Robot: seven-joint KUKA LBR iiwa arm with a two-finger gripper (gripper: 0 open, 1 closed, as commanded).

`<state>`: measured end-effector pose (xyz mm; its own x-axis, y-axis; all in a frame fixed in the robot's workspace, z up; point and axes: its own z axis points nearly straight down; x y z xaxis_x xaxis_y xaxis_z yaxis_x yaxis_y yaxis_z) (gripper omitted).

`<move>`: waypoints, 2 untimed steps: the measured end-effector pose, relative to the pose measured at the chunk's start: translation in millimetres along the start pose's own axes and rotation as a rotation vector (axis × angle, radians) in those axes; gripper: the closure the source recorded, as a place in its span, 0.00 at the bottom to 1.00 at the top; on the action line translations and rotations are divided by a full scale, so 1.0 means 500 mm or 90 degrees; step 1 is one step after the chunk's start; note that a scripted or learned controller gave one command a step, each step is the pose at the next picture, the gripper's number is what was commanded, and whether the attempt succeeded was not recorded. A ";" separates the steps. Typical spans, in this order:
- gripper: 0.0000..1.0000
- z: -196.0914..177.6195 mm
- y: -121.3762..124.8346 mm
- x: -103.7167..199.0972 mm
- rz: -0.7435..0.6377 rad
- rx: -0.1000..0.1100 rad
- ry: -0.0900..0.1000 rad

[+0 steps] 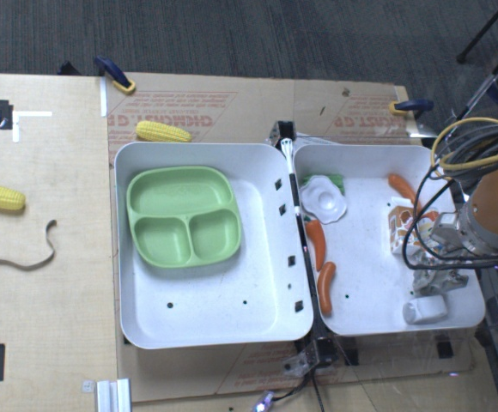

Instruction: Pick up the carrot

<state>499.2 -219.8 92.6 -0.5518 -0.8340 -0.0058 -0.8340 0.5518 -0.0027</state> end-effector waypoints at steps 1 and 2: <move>1.00 -0.007 0.026 0.012 -0.163 0.008 -0.004; 1.00 -0.005 0.028 0.011 -0.456 0.007 -0.005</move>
<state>484.3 -216.5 94.9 0.1311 -0.9913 -0.0057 -0.9912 -0.1310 -0.0193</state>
